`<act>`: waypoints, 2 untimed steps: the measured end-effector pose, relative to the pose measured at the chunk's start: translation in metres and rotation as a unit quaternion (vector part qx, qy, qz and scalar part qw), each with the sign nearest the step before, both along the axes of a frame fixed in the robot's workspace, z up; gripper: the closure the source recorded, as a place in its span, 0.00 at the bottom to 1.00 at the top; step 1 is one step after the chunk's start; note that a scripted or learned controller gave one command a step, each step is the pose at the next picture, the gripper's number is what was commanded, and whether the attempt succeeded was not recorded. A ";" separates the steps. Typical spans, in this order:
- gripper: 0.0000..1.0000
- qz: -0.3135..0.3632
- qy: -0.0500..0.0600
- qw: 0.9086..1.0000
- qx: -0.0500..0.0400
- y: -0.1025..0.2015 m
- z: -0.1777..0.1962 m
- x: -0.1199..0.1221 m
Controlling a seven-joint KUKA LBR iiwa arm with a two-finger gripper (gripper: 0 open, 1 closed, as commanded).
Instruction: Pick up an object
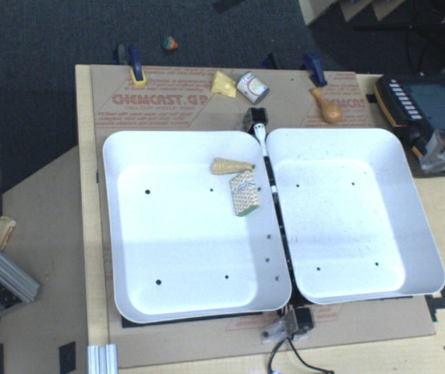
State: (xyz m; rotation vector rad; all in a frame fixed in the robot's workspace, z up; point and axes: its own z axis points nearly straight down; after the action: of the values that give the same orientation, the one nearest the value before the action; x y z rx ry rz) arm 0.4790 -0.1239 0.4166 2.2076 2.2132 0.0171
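Two objects lie in the left bin (167,287), near its upper right part. One is a tan, elongated piece (231,166) lying sideways. Just below it rests a small patterned packet (244,192) with a green and white checked look, tilted slightly. They touch or nearly touch each other.
The right bin (354,279) sits beside the left one, with a dark divider (273,201) between them. Behind the bins, on the brown board, lie a yellow piece (224,85), a small white box (252,87) and a wooden-coloured pear shape (327,107). Blue clamps (135,62) hold the board's rear edge.
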 end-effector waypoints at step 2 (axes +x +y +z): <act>1.00 -0.004 0.002 1.000 -0.002 -0.031 -0.047 0.001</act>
State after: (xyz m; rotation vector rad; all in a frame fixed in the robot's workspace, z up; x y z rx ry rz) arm 0.4800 -0.1553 0.3696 2.2158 2.2055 0.0089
